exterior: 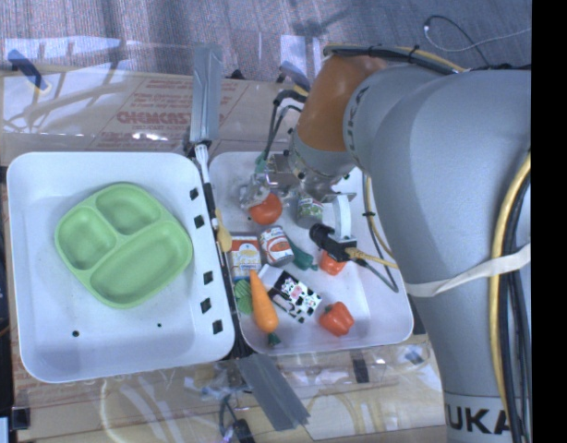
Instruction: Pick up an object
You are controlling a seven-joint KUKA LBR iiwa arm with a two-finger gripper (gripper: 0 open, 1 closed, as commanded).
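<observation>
the end effector (pixel 265 187) hangs low in the right bin (pixel 387 289), just above a red tomato (pixel 265 210); i cannot tell its state. a carrot (pixel 262 303) lies nearer the bin's front edge.

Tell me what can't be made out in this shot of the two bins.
- Gripper, camera view: finger state unreadable, blurred among metal parts over the tomato.
- Right bin: its far right side lies behind the grey arm.
- Small cartons: print too small to read.
</observation>
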